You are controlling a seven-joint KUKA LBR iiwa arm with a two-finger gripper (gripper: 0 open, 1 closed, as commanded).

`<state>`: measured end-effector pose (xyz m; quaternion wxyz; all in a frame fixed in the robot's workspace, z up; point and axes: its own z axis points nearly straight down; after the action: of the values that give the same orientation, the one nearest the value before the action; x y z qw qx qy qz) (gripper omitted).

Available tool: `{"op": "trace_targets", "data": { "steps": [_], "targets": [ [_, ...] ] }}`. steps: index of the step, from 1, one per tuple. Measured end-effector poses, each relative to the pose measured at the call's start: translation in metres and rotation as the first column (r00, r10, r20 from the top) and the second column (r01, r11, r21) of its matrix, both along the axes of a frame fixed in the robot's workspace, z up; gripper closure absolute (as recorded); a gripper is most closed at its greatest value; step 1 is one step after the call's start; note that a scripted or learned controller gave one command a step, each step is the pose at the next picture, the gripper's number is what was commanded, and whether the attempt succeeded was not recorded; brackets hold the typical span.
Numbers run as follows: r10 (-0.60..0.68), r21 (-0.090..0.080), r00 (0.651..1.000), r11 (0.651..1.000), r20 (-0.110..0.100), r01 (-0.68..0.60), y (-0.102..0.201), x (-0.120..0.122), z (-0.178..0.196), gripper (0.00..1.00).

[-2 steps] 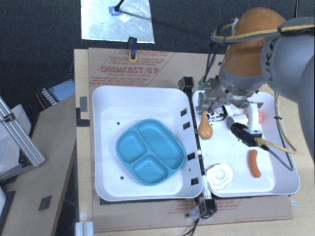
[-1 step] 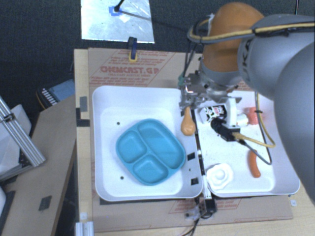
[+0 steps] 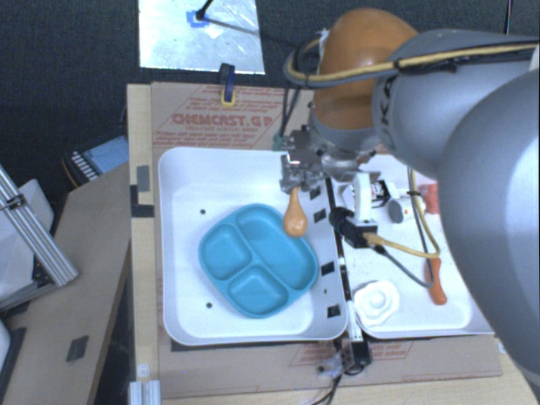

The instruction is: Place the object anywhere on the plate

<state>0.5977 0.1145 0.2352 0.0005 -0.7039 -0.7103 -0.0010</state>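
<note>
The pincer [image 3: 294,186] hung over the left bin [image 3: 181,226], its metal fingers set close together and pinched on the thin neck of a tan gourd [image 3: 294,217]. The gourd dangled straight below the pincer, smooth and pear-shaped, its fat lower end at the upper right rim of the plate [image 3: 256,261]; whether it touched the rim or hung just above could not be told from this slant.

The plate lay below and to the left of the pincer, a glossy blue plastic piece with rounded corners and three sunken wells. The bin under it was shallow, white and smooth, with a few small dark holes in its floor.

To the right of the pincer, in the right bin [image 3: 456,315], a white lump [image 3: 375,302] with soft swirled folds sat low and near, and an orange stick [image 3: 436,282] lay farther right. Above the pincer rose the arm [image 3: 472,142], matte grey with a rounded orange band.
</note>
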Motion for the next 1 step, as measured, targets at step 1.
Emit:
{"op": "trace_targets", "data": {
  "steps": [1],
  "targets": [
    [0.001,0.001,1.000,1.000,0.002,-0.001,0.0575,0.0155,-0.0029,1.00]
  ]
}}
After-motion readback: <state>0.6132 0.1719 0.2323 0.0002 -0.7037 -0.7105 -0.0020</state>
